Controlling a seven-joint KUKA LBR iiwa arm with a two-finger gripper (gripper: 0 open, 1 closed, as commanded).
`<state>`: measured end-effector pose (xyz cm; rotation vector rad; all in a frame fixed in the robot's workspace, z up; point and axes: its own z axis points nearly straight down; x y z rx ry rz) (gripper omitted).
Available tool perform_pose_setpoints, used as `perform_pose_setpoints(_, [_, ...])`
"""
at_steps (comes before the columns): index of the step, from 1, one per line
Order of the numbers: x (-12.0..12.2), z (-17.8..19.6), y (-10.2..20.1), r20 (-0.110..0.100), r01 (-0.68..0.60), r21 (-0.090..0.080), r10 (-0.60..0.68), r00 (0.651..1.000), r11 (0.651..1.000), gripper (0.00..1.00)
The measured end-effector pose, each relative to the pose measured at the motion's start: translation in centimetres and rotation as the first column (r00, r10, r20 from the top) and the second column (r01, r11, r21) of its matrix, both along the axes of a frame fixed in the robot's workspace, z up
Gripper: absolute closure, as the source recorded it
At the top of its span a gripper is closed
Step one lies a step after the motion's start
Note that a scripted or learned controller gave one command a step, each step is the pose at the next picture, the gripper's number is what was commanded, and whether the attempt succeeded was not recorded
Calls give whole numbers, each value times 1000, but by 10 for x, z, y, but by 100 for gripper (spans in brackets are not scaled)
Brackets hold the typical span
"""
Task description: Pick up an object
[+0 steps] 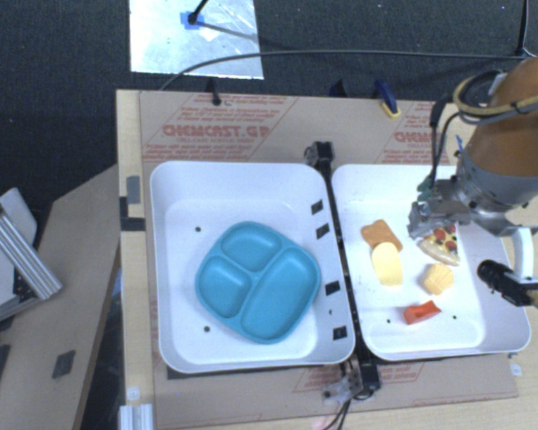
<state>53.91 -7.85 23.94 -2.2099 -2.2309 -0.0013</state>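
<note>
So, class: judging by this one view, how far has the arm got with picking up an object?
Done: the gripper has reached the right bin, over the pizza slice toy. In hand: nothing visibly gripped. Left: grasping and lifting; the toy looks to be lying in the bin.

A dark, speckled carpet floor (54, 70) surrounds the bench. The bench top is a tan board (251, 124) printed with red lettering. On the floor beyond it lies a shiny silver sheet (197, 30) marked with a bit of blue tape (193, 20). A black cable (359, 54) arcs across the carpet. An aluminium extrusion bar (13, 245) sits at the left edge, above a lower brown board (72, 267).
</note>
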Motion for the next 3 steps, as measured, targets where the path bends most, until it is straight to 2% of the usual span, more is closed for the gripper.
perform_pose_setpoints(1, [-8,8,52,1,-1,0,1,1000,1000,100])
perform_pose_setpoints(2, [-5,7,106,2,-2,1,2,1000,1000,100])
perform_pose_setpoints(3, [-15,-8,161,0,-1,1,1,1000,1000,100])
